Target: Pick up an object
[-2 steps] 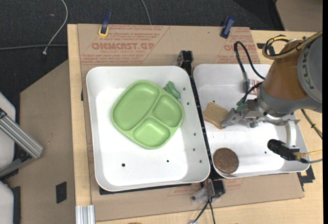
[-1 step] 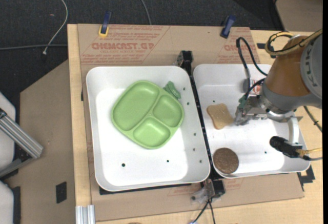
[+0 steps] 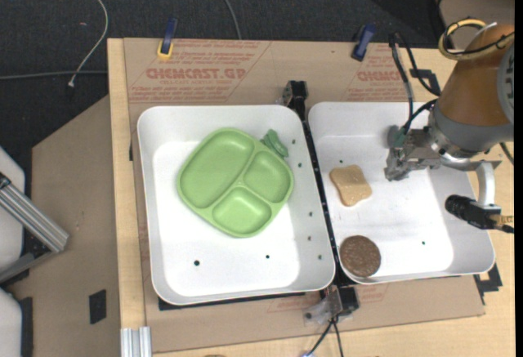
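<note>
In the right bin (image 3: 425,122) lies a tan, bread-like piece (image 3: 350,185) near the left wall. A round brown cookie-like disc (image 3: 360,256) sits at that bin's front left corner. My gripper (image 3: 395,171) hangs over the middle of the right bin, a short way right of the tan piece and slightly above it, apart from it. Nothing shows between its tips.
The left bin (image 3: 163,184) holds a light green divided plate (image 3: 235,181) with a small dark green object (image 3: 275,143) at its upper right edge. A dark divider (image 3: 315,184) runs between the bins. Blue clamps (image 3: 167,35) and cables sit at the bench's far edge.
</note>
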`<state>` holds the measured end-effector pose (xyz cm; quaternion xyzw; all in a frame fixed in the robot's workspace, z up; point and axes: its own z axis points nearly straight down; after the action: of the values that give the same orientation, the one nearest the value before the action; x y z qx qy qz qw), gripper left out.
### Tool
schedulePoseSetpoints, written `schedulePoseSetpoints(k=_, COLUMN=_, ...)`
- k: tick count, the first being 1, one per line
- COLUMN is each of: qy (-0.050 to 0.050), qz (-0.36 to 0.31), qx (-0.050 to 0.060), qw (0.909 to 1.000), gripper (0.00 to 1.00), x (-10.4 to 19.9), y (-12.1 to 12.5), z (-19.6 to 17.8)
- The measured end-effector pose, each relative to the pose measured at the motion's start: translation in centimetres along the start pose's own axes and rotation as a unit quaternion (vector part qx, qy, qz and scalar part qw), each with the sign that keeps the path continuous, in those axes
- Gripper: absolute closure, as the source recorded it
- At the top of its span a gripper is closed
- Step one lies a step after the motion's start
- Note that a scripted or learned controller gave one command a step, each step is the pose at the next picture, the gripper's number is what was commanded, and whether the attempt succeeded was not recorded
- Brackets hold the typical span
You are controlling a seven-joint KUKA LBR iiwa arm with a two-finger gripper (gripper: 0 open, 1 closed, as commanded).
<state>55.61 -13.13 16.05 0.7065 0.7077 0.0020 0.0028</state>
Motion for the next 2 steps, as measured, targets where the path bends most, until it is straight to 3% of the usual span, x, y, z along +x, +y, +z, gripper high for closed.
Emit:
schedulePoseSetpoints(k=1, qy=0.0, qz=0.001, qx=0.0, qw=1.0, gripper=1.0, x=-0.5, y=-0.7, z=-5.3)
schedulePoseSetpoints(k=2, qy=0.0, qz=0.0, qx=0.002, qw=1.0, gripper=1.0, x=-0.5, y=-0.6, z=-6.3)
